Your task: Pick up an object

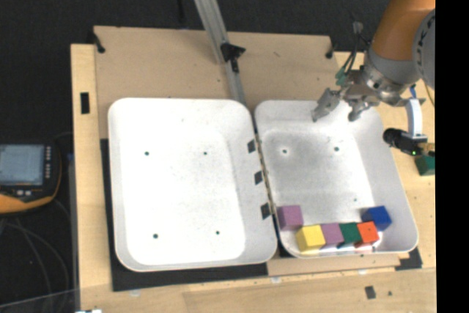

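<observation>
From the camera above the table, I saw my arm reaching in from the right, its gripper (pixel 341 105) hanging over the far edge of the right bin (pixel 322 157). The fingers (pixel 323 105) were spread apart and released, with nothing between them.

The things to pick sat well apart from the fingers, bunched along the right bin's near edge. A purple block (pixel 291 215) lay nearest the bin's near-left corner. Just beyond it ran a touching row: a yellow block (pixel 311 237), a mauve block (pixel 332 233), a green block (pixel 349 233) and an orange block (pixel 367 232), with a blue block (pixel 377 215) at the near-right corner.

I judged the purple block easiest, since it stood slightly clear of the row. The left bin (pixel 183 179) lay beside it.
</observation>
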`<state>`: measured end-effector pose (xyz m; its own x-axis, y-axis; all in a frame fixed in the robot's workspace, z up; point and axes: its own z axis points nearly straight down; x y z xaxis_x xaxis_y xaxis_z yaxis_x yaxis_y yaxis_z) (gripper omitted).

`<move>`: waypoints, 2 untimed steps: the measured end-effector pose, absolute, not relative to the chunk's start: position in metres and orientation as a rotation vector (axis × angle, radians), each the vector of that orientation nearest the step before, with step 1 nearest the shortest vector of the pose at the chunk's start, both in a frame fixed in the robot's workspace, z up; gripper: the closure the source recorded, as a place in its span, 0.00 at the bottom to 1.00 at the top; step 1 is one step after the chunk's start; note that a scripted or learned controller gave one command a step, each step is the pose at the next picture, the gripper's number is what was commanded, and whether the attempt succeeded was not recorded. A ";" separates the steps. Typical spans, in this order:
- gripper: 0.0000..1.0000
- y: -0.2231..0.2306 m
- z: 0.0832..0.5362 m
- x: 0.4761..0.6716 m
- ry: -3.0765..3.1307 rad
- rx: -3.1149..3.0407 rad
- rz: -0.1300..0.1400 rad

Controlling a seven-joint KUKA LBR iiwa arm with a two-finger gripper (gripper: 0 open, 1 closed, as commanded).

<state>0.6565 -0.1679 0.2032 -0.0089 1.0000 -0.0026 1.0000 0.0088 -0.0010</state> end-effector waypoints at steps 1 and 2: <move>1.00 -0.168 0.215 0.657 2.235 2.202 -0.004; 1.00 -0.170 0.174 0.615 2.222 2.225 -0.007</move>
<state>0.6155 -0.1701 0.1736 0.0014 1.0000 -0.0011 1.0000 -0.0014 -0.0051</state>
